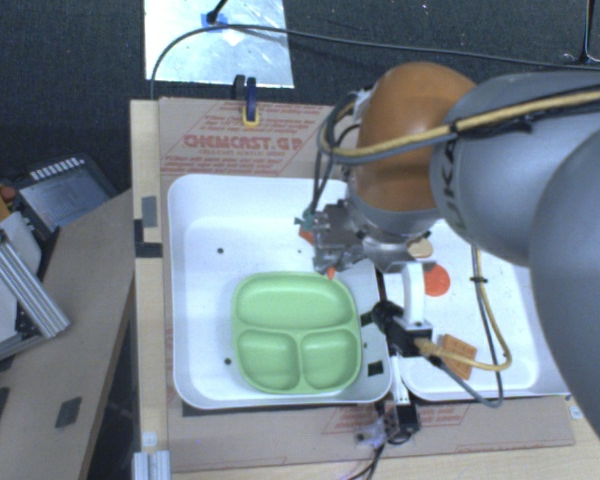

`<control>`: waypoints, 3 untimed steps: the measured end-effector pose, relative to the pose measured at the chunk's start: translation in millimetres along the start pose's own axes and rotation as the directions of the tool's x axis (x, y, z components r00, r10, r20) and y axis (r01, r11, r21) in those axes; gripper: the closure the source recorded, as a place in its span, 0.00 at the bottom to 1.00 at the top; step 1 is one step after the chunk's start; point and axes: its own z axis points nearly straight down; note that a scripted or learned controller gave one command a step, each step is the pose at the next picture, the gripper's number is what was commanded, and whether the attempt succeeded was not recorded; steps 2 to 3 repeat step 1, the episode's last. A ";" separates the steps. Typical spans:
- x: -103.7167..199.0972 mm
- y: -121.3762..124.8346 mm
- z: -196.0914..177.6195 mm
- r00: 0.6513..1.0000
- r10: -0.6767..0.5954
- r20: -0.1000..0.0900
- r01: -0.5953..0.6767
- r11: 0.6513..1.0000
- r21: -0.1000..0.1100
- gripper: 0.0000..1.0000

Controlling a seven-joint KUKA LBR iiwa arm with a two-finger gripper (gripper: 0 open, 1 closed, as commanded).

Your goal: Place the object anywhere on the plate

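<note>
A green plate [296,332] with 3 compartments is seen in the left bin [195,268]. The gripper [328,251] is held just above its far rim. An orange object [436,282] lies in the right bin [510,358].

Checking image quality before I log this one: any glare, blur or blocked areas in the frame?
Camera view: even, soft lighting; the green plate is sharp with a mild sheen, and the left white bin is bright but not blown out. The foil sheet at top shows patchy glare. The arm looms large and slightly soft, blocking much of the right bin and hiding the gripper tips.
</note>
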 end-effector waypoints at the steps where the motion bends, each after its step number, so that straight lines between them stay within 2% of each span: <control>1: -3.0 0.1 0.1 1.000 0.005 0.002 -0.005 1.000 0.001 0.00; 3: -3.0 0.1 0.1 1.000 0.005 0.002 -0.005 1.000 0.001 0.00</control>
